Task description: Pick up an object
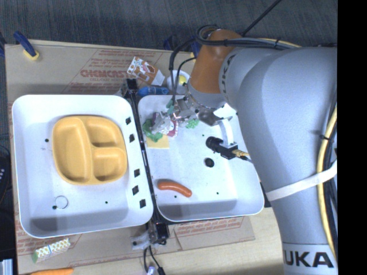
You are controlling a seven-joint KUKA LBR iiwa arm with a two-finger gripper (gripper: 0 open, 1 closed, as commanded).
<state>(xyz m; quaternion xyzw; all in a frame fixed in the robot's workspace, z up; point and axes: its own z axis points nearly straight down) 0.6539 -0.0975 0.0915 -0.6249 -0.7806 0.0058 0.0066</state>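
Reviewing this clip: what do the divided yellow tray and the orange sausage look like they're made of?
Divided yellow tray: looks like moulded plastic, matte to satin, judging by its even colour, rounded compartment edges and soft highlights. Orange sausage: probably a plastic or rubber toy food, given its smooth skin and uniform colour with a faint sheen; the view cannot settle which.

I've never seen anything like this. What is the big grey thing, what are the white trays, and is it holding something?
The big grey shape is a robot arm, seen by one camera above the bench looking down. It reaches in from the right, and its pincer is low over a small cluster of toy items at the back of the right bin. Whether anything is gripped cannot be told. An orange sausage-like toy lies nearer the front of that bin. The left bin holds a yellow divided plate.
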